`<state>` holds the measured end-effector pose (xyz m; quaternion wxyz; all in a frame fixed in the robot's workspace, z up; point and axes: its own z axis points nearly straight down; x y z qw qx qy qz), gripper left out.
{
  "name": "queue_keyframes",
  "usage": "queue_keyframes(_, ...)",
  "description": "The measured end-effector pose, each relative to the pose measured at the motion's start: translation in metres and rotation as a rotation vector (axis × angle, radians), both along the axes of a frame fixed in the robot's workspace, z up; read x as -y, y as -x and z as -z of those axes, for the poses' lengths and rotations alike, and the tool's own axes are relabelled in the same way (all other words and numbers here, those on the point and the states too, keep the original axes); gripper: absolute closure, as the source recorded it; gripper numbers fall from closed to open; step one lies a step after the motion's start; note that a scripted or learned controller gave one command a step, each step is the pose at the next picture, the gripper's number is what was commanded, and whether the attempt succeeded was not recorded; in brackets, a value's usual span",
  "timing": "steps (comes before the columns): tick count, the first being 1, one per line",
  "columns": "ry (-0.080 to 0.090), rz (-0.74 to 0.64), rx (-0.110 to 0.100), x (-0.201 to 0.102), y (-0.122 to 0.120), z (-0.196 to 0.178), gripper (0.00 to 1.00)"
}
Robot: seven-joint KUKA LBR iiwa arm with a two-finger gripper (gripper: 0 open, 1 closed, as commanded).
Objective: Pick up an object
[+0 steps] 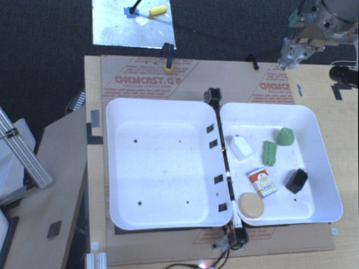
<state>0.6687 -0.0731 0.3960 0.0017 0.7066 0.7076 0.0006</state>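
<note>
Tabletop (140,74) with two white bins: your jaws (293,54), whose opening cannot be told, hang beyond the right bin (322,167) holding the candidates—white block (242,147), green pieces (270,153), black cube (297,180)—so crowding risks a glancing miss.

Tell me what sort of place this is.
Most likely a robotics lab bench set up for grasping trials. Two white bins sit side by side on a board, one holding small assorted items like a black block and a green cup, with the gripper above.
</note>
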Motion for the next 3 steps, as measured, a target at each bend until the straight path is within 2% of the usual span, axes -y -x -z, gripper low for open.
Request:
queue_keyframes(1,-0.003,-0.007,-0.009,-0.054,0.013,0.085,1.0)
queue_keyframes(2,-0.002,0.005,-0.022,-0.019,0.118,0.207,1.0)
queue_keyframes(3,-0.004,-0.004,-0.005,-0.062,0.128,0.212,1.0)
